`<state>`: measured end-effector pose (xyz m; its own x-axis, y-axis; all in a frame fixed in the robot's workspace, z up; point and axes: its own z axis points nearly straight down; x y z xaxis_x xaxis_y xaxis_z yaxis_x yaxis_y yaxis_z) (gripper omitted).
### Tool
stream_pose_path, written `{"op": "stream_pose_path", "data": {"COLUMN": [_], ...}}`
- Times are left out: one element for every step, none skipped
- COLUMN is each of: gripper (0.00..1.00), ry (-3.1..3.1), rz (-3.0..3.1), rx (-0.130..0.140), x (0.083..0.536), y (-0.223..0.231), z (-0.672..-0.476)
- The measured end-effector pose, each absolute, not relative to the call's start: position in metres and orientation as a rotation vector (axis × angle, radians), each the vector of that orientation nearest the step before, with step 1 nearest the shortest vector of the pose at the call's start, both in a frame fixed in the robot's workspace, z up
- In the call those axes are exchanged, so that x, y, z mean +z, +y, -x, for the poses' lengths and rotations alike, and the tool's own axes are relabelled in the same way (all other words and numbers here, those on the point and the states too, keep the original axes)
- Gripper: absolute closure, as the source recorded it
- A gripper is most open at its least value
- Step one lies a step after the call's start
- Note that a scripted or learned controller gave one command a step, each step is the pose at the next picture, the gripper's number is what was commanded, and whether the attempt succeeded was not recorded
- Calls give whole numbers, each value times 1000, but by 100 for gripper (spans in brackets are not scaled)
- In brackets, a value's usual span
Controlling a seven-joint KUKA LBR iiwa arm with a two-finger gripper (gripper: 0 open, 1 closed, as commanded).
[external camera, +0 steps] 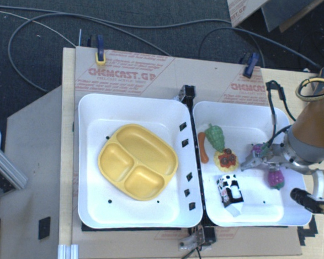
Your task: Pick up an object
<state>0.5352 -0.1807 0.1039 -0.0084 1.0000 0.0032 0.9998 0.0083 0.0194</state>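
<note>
In the right bin lie several small objects: a green leafy toy, an orange stick-shaped piece, a yellow and red toy, a black and white packet and a purple fruit-like toy. My gripper hangs low over the bin's middle right, between the yellow and red toy and the purple toy. It is close to both, and its tips are too small and grey to read. I see nothing held in it.
The left bin holds a yellow divided plate. A black divider rail runs between the bins. My arm covers the right bin's right rim. Blue clamps and cables lie at the bench's far edge.
</note>
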Motion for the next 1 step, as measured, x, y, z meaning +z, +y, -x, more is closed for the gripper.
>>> {"op": "stream_pose_path", "data": {"gripper": [100], "ry": [2227], "rz": [-2217], "rx": [8], "x": [108], "y": [-182], "z": [-530]}}
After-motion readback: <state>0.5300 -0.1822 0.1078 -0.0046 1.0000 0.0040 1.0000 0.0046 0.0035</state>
